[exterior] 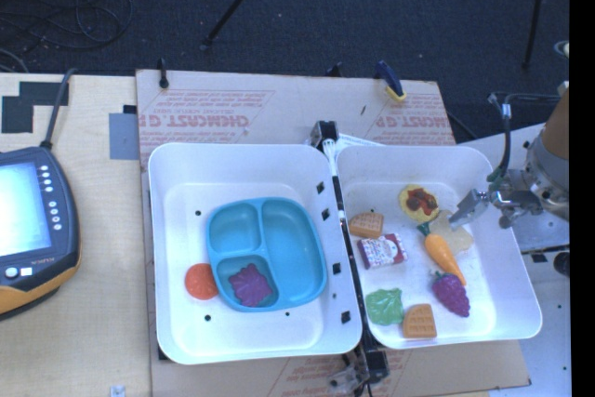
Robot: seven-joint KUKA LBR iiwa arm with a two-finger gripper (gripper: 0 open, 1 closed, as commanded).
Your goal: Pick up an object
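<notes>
The scene is lit evenly and brightly from above, with both white bins (242,172) nearly washed out by glare, soft faint shadows cast just under the toys near the gripper (462,209), a slightly soft, low-resolution focus throughout, and the dark floor beyond left underexposed.

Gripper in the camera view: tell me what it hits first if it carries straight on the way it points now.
The gripper points leftward and down into the right bin. Its line seems to meet the pale piece beside the carrot first, though height above the bin is unclear.
</notes>
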